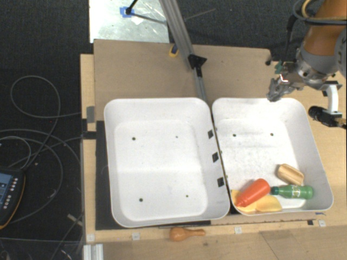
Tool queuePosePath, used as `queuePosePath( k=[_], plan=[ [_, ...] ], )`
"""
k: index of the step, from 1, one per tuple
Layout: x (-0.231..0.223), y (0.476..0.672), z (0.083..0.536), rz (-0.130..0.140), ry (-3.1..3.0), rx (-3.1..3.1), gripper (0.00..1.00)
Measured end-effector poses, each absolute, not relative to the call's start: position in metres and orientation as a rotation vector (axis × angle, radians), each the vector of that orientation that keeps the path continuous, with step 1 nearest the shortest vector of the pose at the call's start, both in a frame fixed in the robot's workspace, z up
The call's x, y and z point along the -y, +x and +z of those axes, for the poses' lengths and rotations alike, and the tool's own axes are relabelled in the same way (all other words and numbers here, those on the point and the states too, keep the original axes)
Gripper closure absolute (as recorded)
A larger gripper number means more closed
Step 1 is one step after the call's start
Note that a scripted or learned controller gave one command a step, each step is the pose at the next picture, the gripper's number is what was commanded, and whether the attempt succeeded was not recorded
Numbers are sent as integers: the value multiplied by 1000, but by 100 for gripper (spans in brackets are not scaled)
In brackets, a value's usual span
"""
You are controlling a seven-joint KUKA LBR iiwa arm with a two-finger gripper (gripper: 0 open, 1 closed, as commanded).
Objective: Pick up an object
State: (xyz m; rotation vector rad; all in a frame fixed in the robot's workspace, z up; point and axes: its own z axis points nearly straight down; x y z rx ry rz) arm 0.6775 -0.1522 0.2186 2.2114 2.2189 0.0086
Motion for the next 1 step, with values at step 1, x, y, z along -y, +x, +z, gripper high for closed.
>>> queuePosePath(
  k=[1],
  plan=[
    [152,679,232,5,2214,-2223,100]
  ],
)
